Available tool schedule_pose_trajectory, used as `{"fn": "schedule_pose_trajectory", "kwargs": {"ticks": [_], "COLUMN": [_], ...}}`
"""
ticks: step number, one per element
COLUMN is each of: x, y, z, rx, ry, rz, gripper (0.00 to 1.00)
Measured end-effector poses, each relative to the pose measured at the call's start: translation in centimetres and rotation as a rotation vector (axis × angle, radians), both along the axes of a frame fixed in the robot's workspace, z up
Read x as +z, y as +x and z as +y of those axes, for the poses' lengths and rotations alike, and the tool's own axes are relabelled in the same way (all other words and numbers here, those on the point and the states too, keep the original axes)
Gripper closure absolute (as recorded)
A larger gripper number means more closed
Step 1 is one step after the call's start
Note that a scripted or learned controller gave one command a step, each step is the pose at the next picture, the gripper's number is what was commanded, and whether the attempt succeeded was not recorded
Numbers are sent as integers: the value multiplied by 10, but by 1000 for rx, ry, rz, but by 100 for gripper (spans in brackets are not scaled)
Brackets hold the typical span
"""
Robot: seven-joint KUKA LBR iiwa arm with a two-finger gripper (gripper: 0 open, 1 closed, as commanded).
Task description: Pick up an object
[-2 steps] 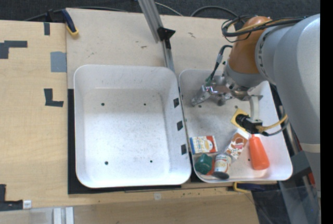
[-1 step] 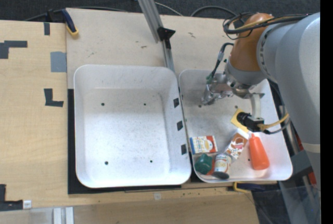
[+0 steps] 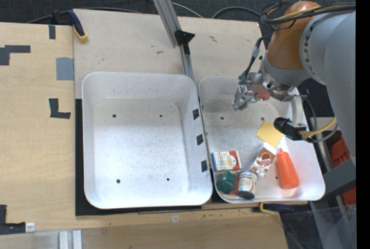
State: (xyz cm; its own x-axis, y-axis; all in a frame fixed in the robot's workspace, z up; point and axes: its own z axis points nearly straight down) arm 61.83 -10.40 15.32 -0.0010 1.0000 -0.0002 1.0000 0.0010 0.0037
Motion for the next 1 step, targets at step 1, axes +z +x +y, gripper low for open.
{"fn": "schedule_pose_trajectory", "kwargs": {"ticks": [1], "x": [47], "y": [5], "z": [-7], "rx": [0], "ry": [-1], "rz": [-1], "gripper": [100]}}
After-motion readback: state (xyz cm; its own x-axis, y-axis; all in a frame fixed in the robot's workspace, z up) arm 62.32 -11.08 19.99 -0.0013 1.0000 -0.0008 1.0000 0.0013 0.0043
